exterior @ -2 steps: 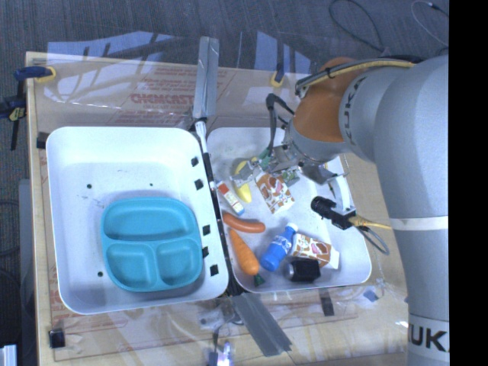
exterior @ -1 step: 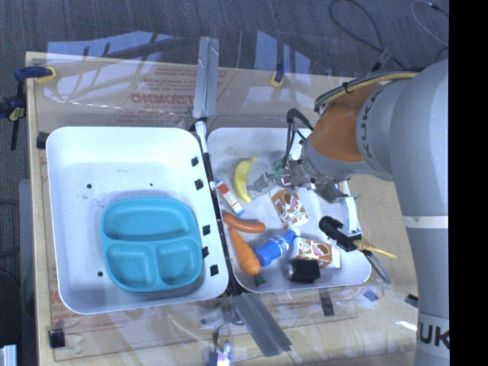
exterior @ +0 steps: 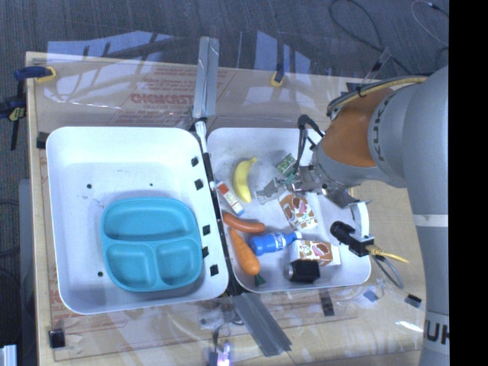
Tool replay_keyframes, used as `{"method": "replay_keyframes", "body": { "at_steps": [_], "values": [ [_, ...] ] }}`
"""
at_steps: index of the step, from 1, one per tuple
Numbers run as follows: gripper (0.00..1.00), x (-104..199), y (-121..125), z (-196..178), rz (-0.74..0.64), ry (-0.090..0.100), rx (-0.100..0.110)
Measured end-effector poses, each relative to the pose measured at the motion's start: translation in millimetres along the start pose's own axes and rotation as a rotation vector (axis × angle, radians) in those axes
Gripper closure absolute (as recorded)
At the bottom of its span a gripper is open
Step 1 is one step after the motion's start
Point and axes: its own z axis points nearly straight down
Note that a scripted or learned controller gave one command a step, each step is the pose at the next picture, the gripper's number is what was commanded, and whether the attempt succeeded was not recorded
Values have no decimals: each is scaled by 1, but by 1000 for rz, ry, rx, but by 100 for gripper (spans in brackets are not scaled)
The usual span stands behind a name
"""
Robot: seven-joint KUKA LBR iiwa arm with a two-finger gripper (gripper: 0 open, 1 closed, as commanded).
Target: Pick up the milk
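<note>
My gripper [exterior: 288, 175] hangs over the right bin [exterior: 347, 274], beside the milk [exterior: 299, 211]; I cannot tell its state.

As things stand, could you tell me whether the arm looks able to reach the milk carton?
Probably yes. The milk carton lies uncovered in the right bin, just below the arm's wrist, so the pincer has an open way down, though the blue bottle crowds it.

floor [exterior: 114, 6]: dark grey carpet | bench [exterior: 152, 90]: pale wood | cables [exterior: 358, 14]: top right

Faint red print — perhaps "CHEMCAST" — on the bench's clear sheet [exterior: 152, 97].
</note>
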Motion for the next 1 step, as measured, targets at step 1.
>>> {"method": "replay_keyframes", "body": {
  "at_steps": [1],
  "values": [
    [0,18,1,-20,164,5,36]
  ]
}}
